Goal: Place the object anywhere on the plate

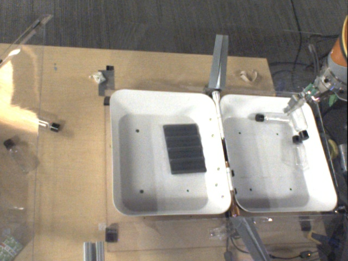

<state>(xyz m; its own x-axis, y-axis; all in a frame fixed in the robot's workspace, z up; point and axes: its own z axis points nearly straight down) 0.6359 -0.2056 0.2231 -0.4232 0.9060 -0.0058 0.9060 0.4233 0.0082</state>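
Here, from the fixed camera above the counter point(65, 200), the arm point(333, 79) comes in at the upper right, its orange band point(340, 52) at the frame's edge. The end effector point(279, 127) hangs over the far part of the right bin point(283, 203). Its two pale, see-through fingers end in black tips that stand well apart: one tip points left near the bin's back wall, the other lies lower, near the right wall. The jaws are spread wide, and nothing can be made out between them. Just below the lower tip a faint clear shape point(300, 157) lies on the bin floor near the right wall. It is too washed out against the white to tell what it is, or whether it touches the finger. The left bin point(125, 194) holds a dark ridged slab point(185, 148), flat and roughly central, turned slightly off the bin's sides and apart from every wall. A grey metal post point(219, 58) lies along the counter behind the seam where the two bins meet. A small black block point(111, 234) sits on the counter in front of the left bin.
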